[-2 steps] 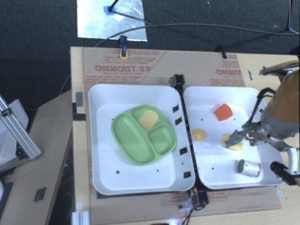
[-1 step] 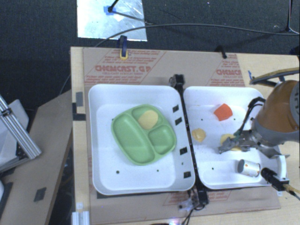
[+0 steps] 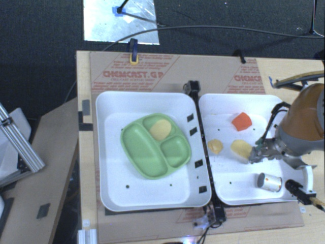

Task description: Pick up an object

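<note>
Yellow lump [image 3: 241, 148] lies at nine o'clock of the pincer [image 3: 255, 154], which is low beside it for grasping; its grip state is unclear.

I see even, fairly bright overhead light across both white bins [image 3: 152, 103], which read clean without blowing out. Shadows under things are soft and short. A silvery sheet [image 3: 120, 14] at the upper left of the frame throws patchy glare. The dark floor [image 3: 35, 34] around it stays dim and grainy. The whole frame is slightly soft, and the arm [image 3: 304, 121] at the right edge looks a little blurred.
</note>
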Controlling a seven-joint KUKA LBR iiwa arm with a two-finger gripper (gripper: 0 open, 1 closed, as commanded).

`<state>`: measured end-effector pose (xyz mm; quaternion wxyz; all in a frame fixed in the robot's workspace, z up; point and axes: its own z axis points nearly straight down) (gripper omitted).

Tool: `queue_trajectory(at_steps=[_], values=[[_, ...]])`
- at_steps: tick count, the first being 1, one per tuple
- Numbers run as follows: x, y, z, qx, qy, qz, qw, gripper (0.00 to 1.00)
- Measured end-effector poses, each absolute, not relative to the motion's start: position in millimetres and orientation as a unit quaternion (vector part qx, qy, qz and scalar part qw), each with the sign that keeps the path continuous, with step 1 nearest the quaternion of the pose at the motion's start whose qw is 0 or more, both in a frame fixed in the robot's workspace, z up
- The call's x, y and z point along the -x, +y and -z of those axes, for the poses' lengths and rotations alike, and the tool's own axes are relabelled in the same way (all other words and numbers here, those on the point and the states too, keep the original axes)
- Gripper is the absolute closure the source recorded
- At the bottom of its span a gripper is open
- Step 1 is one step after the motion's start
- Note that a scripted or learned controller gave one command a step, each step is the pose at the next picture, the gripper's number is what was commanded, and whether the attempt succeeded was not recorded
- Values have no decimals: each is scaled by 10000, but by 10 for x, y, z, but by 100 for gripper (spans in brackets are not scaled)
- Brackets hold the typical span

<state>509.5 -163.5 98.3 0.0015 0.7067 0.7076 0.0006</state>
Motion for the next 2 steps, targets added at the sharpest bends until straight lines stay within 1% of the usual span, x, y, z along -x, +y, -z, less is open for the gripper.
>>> queue_trajectory(at_steps=[1,2], values=[[-5068,-1735,-1545,-7075,7067,-14,32,100],[-5022,-1677,-2132,-7054,7088,-20,35,100]])
